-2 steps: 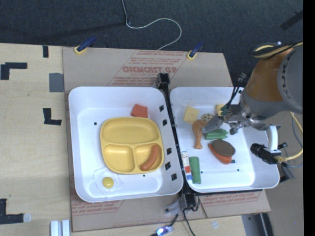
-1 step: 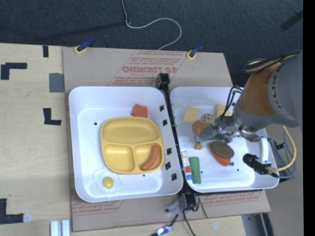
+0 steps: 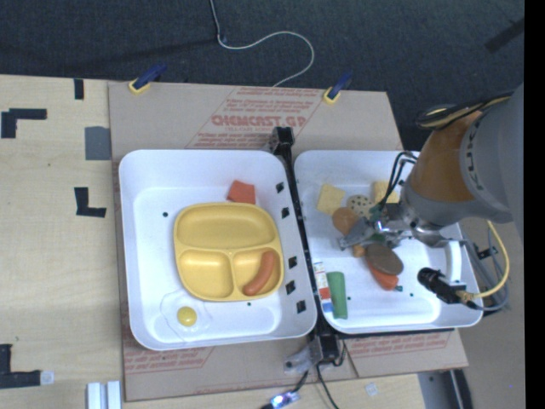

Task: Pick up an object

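Camera view from above the bench: the gripper [image 3: 364, 233] is down in the right bin [image 3: 426, 313], among a cluster of toy foods, and whether it is spread or pinching something I cannot tell. Right at its tip sit a brown rounded piece [image 3: 344, 221] and a dark brown oval piece [image 3: 384, 260]. Near them are one yellow cheese wedge [image 3: 330, 198], one green cylinder [image 3: 337, 295] and one orange bit [image 3: 383, 279]. Over in the left bin [image 3: 136, 228], one yellow divided plate [image 3: 217, 237] holds one sausage [image 3: 263, 273], with one orange block [image 3: 242, 192] just beside it.
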Tool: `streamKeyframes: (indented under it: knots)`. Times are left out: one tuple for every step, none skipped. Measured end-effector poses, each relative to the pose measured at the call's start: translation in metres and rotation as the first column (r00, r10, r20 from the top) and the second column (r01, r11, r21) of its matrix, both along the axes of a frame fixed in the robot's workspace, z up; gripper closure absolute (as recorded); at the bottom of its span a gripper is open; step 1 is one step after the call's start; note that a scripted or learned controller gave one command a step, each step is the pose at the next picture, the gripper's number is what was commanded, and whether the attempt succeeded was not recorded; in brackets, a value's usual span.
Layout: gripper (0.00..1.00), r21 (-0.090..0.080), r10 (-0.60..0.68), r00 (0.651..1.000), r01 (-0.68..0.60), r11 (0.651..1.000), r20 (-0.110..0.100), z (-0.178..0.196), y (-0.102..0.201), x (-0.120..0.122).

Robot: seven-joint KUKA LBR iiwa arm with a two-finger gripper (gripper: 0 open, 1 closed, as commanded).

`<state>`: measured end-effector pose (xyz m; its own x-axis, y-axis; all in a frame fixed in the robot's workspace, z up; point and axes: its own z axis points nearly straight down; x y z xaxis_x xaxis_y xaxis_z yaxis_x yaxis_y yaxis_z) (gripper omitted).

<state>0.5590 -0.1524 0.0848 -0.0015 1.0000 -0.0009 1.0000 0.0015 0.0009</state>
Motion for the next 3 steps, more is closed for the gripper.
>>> streamKeyframes:
  knots:
    - [1.0,-0.001,0.0,1.0,0.0,1.0,0.0,0.011,0.0,0.0]
    - [1.0,0.001,0.0,1.0,0.0,1.0,-0.001,0.052,0.002,-0.002]
    - [1.0,0.0,0.001,1.0,-0.001,1.0,0.002,0.097,0.009,0.003]
